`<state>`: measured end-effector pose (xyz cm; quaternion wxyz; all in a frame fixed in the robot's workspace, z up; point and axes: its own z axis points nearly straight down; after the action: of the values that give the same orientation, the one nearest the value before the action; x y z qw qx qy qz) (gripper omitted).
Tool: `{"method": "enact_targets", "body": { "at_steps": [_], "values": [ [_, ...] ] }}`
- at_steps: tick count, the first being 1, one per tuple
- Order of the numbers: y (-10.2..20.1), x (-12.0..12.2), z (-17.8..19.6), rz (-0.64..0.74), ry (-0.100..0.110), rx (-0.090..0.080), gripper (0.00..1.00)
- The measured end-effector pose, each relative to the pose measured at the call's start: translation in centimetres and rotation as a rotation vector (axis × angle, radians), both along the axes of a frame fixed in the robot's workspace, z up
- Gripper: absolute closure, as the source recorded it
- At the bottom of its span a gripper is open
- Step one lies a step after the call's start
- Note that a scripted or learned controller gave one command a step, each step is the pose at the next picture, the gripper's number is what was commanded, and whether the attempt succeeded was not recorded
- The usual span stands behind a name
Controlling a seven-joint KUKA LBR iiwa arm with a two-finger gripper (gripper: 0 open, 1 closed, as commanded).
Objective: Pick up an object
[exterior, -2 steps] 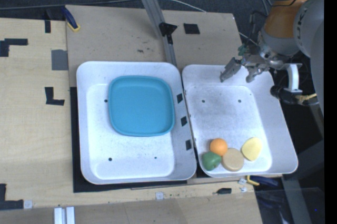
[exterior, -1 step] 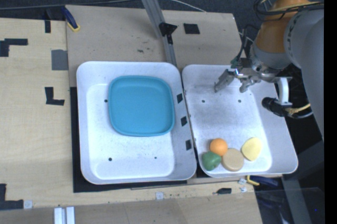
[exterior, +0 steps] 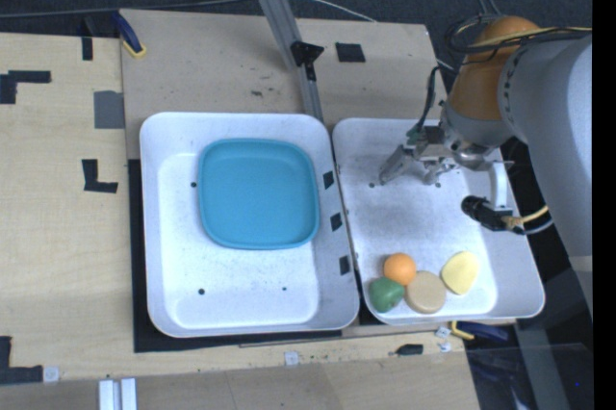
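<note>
My gripper hangs over the upper part of the right bin, fingers spread open with nothing between them. Four small objects lie clustered at that bin's near edge: an orange ball, a green piece, a beige round piece and a yellow piece. They sit well below the gripper in the view, apart from it.
A blue square plate lies in the left bin. A grey slanted pole runs down to the bins' far edge. Black cables trail by the wrist at the right bin's right side.
</note>
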<state>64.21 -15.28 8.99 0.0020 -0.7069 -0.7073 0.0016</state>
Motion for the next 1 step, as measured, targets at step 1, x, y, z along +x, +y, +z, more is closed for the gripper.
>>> {"method": "enact_targets", "body": {
  "at_steps": [1],
  "values": [
    [0.02, 0.15, 1.29, 0.001, -0.005, 0.0, 1.0]
  ]
}}
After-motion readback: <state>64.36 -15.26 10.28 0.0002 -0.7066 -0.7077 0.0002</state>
